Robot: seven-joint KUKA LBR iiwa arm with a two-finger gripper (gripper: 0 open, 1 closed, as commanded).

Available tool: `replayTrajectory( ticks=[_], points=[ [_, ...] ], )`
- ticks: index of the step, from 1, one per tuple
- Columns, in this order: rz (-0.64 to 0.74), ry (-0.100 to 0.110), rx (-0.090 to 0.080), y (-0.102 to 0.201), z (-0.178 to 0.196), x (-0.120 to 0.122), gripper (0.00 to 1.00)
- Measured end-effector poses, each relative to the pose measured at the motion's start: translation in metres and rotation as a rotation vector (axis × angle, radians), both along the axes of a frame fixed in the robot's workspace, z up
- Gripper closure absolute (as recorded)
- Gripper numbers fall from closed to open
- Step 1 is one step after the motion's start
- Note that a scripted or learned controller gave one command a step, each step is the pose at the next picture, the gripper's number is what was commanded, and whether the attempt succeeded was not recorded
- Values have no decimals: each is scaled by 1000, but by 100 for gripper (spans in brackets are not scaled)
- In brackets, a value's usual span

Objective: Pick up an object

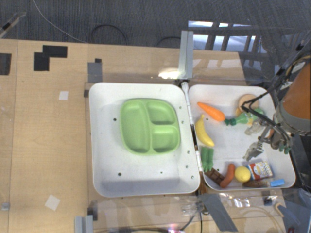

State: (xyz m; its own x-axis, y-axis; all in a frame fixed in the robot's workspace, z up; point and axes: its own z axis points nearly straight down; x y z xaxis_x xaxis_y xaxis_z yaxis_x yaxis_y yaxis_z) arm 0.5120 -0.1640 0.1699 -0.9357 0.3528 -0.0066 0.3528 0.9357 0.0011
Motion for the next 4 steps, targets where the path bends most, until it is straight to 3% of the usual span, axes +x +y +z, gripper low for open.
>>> replayTrajectory(
  ticks=[1,2,3,4],
  points=[
    [-173,-10,2,64,-80,48,0],
    [-36,20,0,63,-80,121,0],
    [248,-3,-3,28,-59,122,0],
    [206,3,2,63,-78,125,0]
  ],
)
